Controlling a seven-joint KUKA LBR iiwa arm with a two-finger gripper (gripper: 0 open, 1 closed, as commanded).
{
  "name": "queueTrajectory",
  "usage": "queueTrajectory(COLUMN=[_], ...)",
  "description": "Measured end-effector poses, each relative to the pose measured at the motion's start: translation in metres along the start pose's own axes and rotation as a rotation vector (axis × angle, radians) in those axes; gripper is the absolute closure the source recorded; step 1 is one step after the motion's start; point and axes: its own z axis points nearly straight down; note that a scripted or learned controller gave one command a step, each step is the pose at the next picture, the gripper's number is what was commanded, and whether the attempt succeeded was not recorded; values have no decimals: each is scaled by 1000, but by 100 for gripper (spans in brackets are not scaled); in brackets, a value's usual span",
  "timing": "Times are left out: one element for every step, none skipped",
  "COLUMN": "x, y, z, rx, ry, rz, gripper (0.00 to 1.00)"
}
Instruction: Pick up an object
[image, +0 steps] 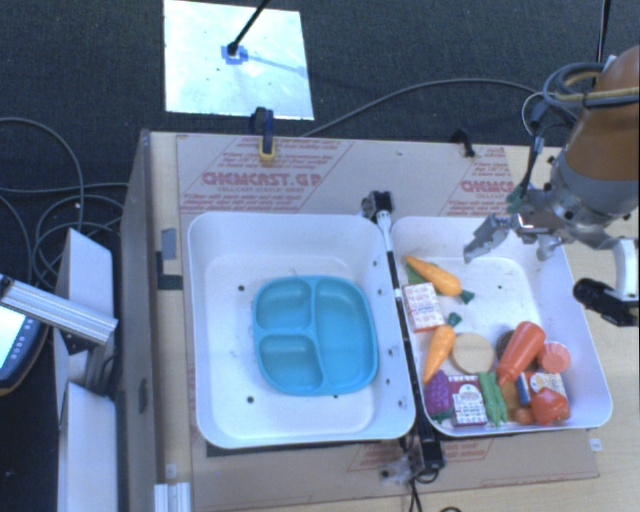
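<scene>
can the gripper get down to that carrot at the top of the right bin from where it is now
Probably yes. The gripper hangs over the right bin's far end, and the carrot lies alone beside it with nothing on top.

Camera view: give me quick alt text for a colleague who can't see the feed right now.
The arm's claw hovers over the far side of the right bin, fingers spread and holding nothing. Below it lie toy foods: a carrot near the divider, another carrot, and a pile along the near edge. The left bin holds a blue divided plate.
</scene>
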Motion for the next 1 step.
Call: queueTrajectory(x=[27], y=[-35], z=[87], rx=[2], ry=[1], rz=[3], gripper=[0])
